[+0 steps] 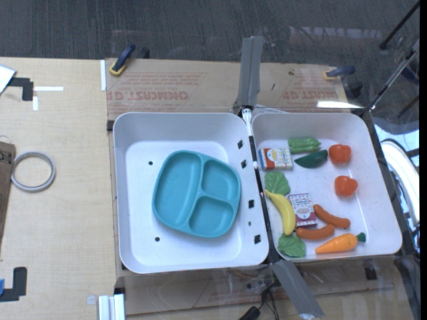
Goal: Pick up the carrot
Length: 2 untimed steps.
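Claw state cannot be told, while the orange, tapered, green-stubbed carrot [337,244] lies at the right bin's [368,209] front-right corner.

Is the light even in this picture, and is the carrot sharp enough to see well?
Camera view: light is soft and even over both bins, with faint shadows; the carrot in the right bin is slightly soft but clearly outlined; pale glare washes the far right edge.

Bright, even overhead light; soft shadows, slight overall blur, mild glare.
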{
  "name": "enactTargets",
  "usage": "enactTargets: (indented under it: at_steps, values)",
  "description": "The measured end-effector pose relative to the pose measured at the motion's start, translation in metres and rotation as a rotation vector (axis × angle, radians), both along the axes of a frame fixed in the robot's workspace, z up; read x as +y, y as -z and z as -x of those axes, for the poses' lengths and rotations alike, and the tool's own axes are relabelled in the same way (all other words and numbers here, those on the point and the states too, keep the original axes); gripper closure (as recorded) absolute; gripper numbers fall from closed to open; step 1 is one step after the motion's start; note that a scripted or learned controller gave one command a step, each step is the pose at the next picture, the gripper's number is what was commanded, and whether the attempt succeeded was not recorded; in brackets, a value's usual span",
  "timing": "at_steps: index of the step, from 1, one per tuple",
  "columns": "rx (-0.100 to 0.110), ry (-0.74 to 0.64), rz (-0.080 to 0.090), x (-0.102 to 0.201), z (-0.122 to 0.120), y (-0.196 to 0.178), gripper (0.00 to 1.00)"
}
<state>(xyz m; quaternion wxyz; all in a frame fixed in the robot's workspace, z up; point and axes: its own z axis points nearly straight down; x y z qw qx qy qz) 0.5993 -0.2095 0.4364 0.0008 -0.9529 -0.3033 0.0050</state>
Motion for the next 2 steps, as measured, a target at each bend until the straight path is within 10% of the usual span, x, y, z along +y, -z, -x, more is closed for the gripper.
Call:
enactTargets:
  at_steps: [1,2]
  values:
    - [0.000,0.348,0.003,-0.0118,-0.0083,0.0003,1.00]
    - [0.011,0.341,0.005,-0.0105,-0.0112,-0.0029,1.00]
